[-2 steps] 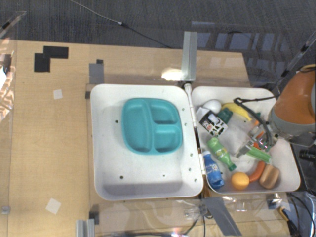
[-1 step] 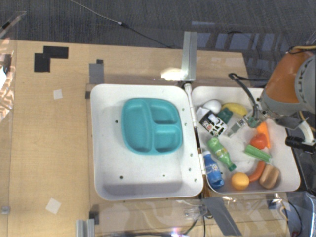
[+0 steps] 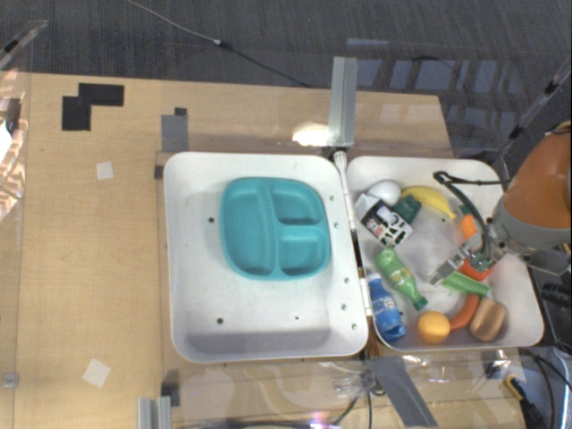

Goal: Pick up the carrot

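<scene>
Two shallow white bins sit side by side on a wooden bench, seen from above at a slant: left bin (image 3: 179, 266) and right bin (image 3: 514, 304).

Task progress: the pick is not done. The carrot (image 3: 463, 312), a curved orange-red piece, lies flat on the floor of the right bin near its front edge, btwn an orange fruit (image 3: 433, 326) and a brown potato-like item (image 3: 487, 319), touching or nearly touching both. The gripper (image 3: 468, 264) hangs just behind the carrot, over a green vegetable-like piece (image 3: 465, 282). Can't tell whether the jaws are apart or together; they blur into the clutter. Nothing is visibly held. Judged from this, the approach is roughly in place, w/ the grasp and lift left to do.

Right bin contents, front to back:
- orange fruit, carrot and potato-like item along the front
- a blue bottle or can (image 3: 386, 307) at the front-left, by the divider
- a green bottle (image 3: 399, 275) lying on its side, mid-bin
- a black-and-white box (image 3: 387, 224)
- a small orange piece (image 3: 468, 226), identity unclear
- a dark green item (image 3: 408, 208), a banana (image 3: 431, 200) and a white ball (image 3: 385, 190) at the back

Left bin: one teal divided plate (image 3: 274, 227), three compartments, nothing in them.

The grey arm w/ orange band (image 3: 539, 195) enters at the right edge.
</scene>
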You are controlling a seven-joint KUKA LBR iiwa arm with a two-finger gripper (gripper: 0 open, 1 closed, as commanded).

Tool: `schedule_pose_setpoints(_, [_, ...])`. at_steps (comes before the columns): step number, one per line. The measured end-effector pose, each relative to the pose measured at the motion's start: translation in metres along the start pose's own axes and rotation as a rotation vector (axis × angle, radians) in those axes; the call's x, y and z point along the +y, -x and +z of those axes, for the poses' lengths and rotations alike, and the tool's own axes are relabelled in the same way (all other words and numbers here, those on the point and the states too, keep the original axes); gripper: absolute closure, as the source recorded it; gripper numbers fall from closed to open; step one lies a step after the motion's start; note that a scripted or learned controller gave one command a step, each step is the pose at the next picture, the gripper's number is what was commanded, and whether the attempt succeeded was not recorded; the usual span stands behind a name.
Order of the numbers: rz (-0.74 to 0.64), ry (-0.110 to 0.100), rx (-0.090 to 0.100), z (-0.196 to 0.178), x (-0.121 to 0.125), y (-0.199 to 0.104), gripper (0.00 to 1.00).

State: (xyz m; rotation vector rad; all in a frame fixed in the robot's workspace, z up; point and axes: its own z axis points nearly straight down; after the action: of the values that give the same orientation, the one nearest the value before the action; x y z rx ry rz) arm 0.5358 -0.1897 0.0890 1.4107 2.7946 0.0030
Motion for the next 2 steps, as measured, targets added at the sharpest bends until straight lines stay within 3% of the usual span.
schedule_pose_setpoints(1, [0.628,-0.001,0.002,0.001,0.044,0.002,0.00])
schedule_pose_setpoints(2, [0.934,0.009,0.018,-0.002,-0.007,-0.008,0.00])
